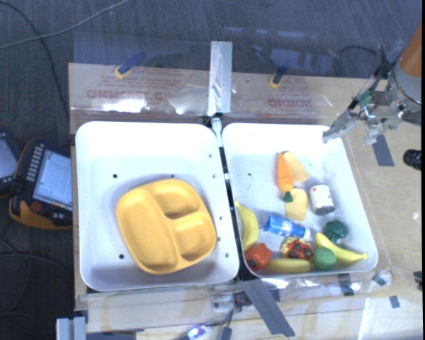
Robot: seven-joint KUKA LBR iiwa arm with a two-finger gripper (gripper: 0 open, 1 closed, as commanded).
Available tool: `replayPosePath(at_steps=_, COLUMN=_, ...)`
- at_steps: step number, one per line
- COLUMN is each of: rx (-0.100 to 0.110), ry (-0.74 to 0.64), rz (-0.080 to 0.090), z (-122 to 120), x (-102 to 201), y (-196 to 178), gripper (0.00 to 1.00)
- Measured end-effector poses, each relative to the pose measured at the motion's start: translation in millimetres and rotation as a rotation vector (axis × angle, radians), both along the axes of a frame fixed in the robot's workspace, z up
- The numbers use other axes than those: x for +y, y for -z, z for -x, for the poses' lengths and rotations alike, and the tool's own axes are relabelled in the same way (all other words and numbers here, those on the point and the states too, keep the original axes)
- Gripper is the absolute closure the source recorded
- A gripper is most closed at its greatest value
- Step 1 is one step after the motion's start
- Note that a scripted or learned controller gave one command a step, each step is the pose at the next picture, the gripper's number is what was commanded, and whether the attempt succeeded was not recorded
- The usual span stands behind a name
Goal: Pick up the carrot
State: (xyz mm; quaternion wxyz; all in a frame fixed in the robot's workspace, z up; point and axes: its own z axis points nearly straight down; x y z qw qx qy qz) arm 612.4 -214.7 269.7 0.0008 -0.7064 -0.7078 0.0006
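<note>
The carrot (285, 172) is orange and lies lengthwise in the upper middle of the right bin (262, 142), its tip pointing toward the front. A pale yellow piece (295, 205) lies just below it. My gripper (350, 137) hangs over the bin's far right corner, above and to the right of the carrot and well apart from it. Its fingers (331, 133) look spread open, with nothing between them.
The right bin also holds a grey can (321, 198), a blue bottle (285, 227), broccoli (334, 229), bananas (248, 225), a red tomato (257, 256) and other small food items near its front. In the left bin (99, 147) lies a yellow divided plate (166, 224).
</note>
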Motion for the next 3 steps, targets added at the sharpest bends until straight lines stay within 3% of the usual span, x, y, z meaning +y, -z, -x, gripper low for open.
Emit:
replayPosePath(at_steps=1, rx=0.000, ry=-0.023, rz=0.002, z=-26.8, x=36.7, y=169.9, gripper=0.00)
replayPosePath(at_steps=2, rx=0.002, ry=-0.025, rz=0.004, z=-26.7, x=37.1, y=161.1, gripper=1.00)
replayPosePath(at_steps=3, rx=0.000, ry=0.193, rz=0.002, z=-50.6, x=145.9, y=53.6, gripper=1.00)
